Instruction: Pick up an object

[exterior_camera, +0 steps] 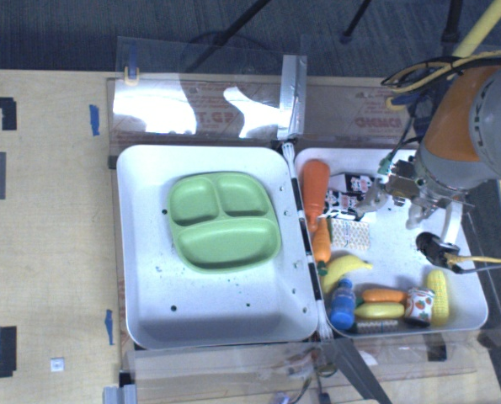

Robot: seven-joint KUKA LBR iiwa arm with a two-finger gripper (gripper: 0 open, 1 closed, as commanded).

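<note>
Pale wood tabletop [48,225] carries both bins; your pick hasn't begun. You can't tell the gripper [383,194] state as it hovers in the right bin [473,310], near the carrot [316,185], nothing lifted.

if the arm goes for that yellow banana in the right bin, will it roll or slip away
The banana looks like smooth moulded plastic, so it is probably light, stiff and a little slippery. Its curved shape should stop it rolling far, though a push might spin it. It lies close against the orange carrot and the blue bottle, so the end effector may nudge those too.
</note>
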